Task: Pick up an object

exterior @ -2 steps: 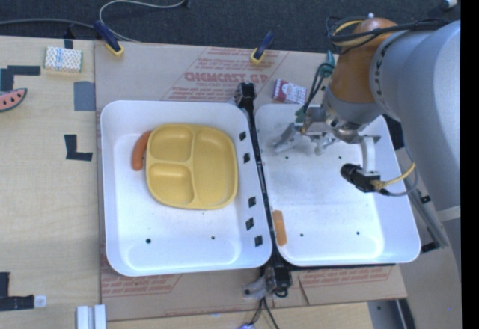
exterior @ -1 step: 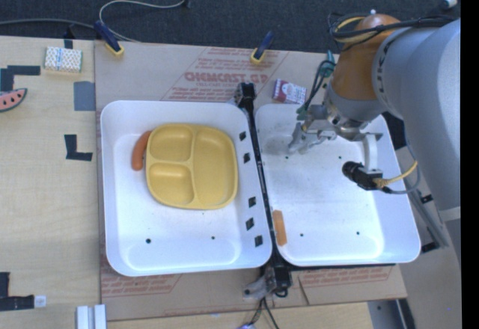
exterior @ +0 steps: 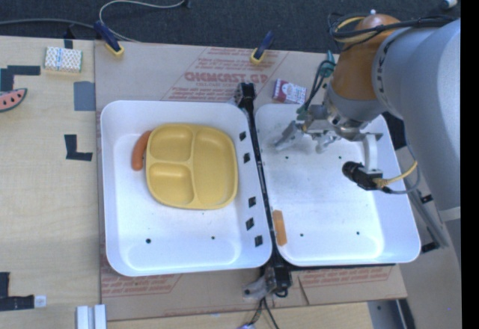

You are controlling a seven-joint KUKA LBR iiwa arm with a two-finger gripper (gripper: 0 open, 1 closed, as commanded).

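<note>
**Gripper over right bin, nothing held**

Gripper (exterior: 303,135) hung over the upper part of the right bin (exterior: 389,241), fingers spread apart, nothing between them. Small orange object (exterior: 279,226) lay at that bin's left edge, well apart from the gripper. Left bin (exterior: 123,245) held a yellow divided plate (exterior: 192,166), with an orange sausage-shaped item (exterior: 138,151) touching its left rim.

two white bins (exterior: 120,245), one yellow plate (exterior: 191,166), two orange sticks (exterior: 279,226)
</note>
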